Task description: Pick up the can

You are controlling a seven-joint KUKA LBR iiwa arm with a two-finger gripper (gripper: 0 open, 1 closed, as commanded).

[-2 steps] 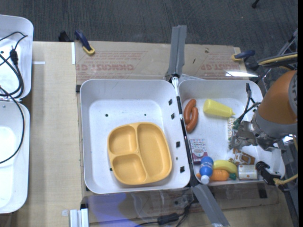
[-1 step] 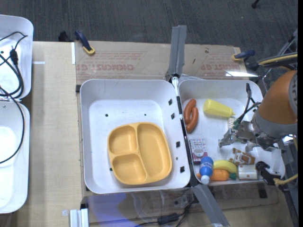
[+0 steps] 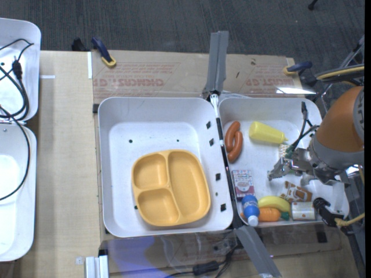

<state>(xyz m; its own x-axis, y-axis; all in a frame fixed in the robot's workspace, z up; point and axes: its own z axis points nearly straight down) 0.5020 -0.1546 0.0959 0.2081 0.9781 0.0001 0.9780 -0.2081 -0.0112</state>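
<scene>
Camera view: gripper hovers in the right bin, fingers spread wide, holding nothing, just above the banana.

Yellow divided plate in left bin; hot dog, banana right.

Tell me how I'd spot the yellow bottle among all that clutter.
Find the right-hand white bin of the two side by side. The yellow bottle lies on its side toward the far end, just right of the curved red sausages. Unlike the banana at the near edge, it is plump and tapers to a nozzle.
</scene>
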